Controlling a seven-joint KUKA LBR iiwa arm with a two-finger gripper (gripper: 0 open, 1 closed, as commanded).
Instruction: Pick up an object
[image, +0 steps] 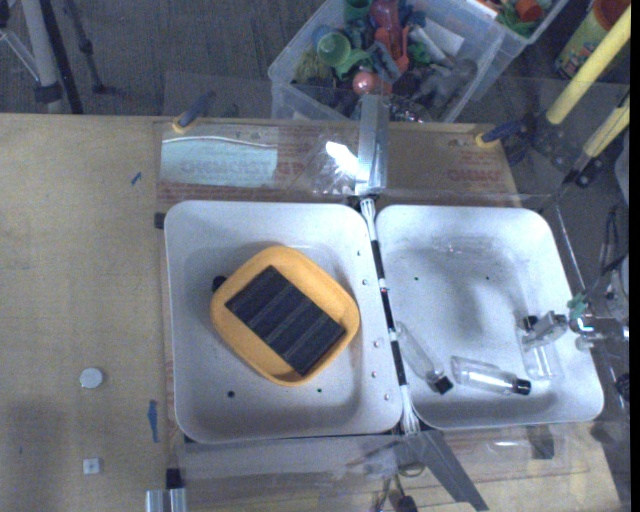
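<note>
Pincer (545, 330), its opening impossible to tell, sits at the right bin's (470, 225) right edge; the clear tube (488, 378) lies just left and nearer, long axis running left-right.

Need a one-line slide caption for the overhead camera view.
Yellow pad with dark panel lies in left bin; clear tubes lie in right bin; gripper at right bin's far-right side.

Tan wooden counter (70, 250) across left and foreground. Grey floor (150, 40) beyond far edge. Clear tub (400, 50) of mixed colourful toys on floor behind counter. Yellow poles (590, 65) at upper right. White stand leg (40, 45) at upper left. Small white disc (91, 378) on counter, left.
</note>
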